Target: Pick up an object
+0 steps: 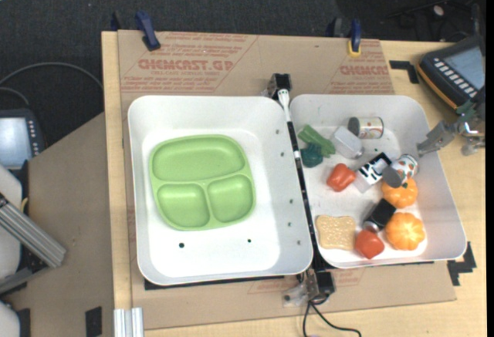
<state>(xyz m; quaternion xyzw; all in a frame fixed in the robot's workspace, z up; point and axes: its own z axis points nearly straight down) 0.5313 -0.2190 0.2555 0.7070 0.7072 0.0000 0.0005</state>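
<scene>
The right bin [440, 173] holds a jumble of toy items. Among them are a green leafy piece [316, 138], a red pepper [340, 177], a small can [370, 127] and a black-and-white piece [373, 170]. Nearer the front lie two orange fruits [405, 230], a black block [380, 213], a red tomato [369, 244] and a bread slice [336, 230]. My gripper [446, 135] pokes in at the right edge, over the bin's right rim and apart from every item. Nothing is seen held in it.
The left bin [147, 127] holds a green divided tray [202, 181]. A teach pendant [455, 73] lies on the bench at the far right, behind the gripper. Blue clamps [147, 29] pin the cardboard sheet at the bench's back edge.
</scene>
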